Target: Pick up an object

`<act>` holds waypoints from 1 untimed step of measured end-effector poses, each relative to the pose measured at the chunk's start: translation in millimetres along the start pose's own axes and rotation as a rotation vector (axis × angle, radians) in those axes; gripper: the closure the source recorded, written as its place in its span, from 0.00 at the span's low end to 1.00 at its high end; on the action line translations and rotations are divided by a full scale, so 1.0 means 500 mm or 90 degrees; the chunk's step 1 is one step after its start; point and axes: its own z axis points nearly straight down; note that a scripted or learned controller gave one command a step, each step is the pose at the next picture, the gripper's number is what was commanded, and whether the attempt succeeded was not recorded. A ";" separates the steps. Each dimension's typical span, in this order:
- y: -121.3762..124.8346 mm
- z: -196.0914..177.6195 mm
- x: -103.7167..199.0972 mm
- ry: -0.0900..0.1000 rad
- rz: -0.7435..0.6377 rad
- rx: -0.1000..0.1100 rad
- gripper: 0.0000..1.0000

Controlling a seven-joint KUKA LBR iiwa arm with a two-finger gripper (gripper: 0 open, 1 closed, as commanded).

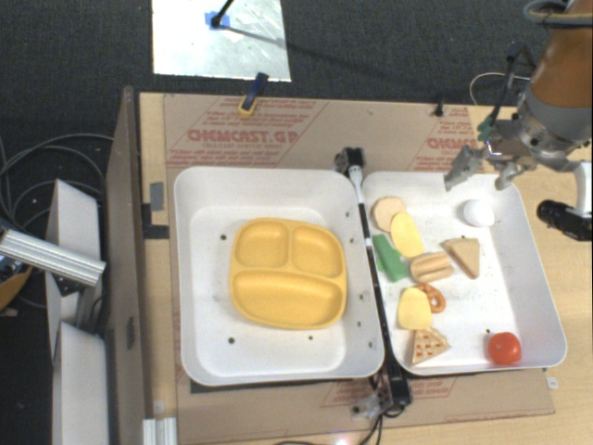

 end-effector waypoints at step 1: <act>-0.190 0.244 -0.036 0.003 0.005 0.011 0.00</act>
